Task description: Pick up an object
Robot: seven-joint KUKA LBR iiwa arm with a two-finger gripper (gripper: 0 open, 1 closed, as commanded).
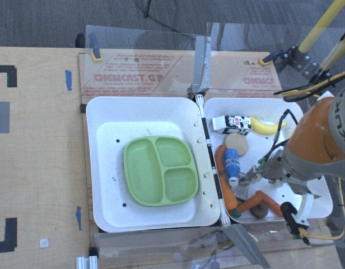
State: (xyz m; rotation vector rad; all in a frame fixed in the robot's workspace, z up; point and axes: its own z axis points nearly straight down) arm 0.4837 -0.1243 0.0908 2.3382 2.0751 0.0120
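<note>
green tray (160,171): lay in the left bin (99,150).
right bin (323,206): held a banana (264,127), blue bottle (232,165), carrot (224,184).
gripper (252,176): hovered low beside the bottle; grip state hidden, cannot tell.

We read red print, mirrored, close to "CHEMCAST GP", on the clear sheet (136,74) behind the left bin (99,150). To that sheet's right, a second sheet (256,77) carries similar red lettering we cannot read.
</note>
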